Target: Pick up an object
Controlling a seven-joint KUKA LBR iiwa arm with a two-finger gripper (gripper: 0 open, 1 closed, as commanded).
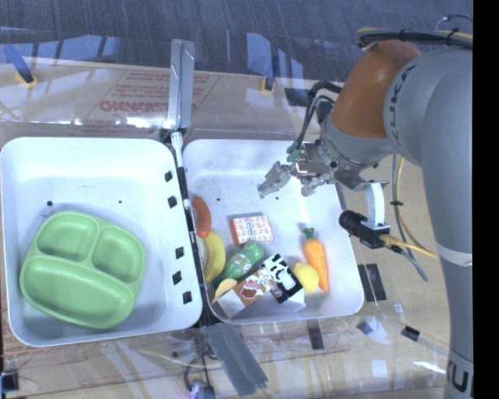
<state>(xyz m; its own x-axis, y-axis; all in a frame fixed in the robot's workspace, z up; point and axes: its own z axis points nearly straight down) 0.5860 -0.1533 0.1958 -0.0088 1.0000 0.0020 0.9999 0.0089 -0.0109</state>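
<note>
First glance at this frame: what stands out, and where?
The big grey arm with its orange band comes in from the right, its end effector hanging above the bare upper part of the right bin. A green divided tray lies alone in the left bin. Toy food crowds the right bin's near end: a carrot, a banana and small boxes.

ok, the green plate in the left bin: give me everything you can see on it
The green plate is a pale green divided tray with rounded corners, plastic by the look. It has three compartments: two smaller ones along the far side and one long one nearer the camera. It lies flat and upright on the floor of the left bin, toward the near left corner, slightly rotated. Its compartments hold nothing. The gripper hangs over the right bin, apart from it.
</note>
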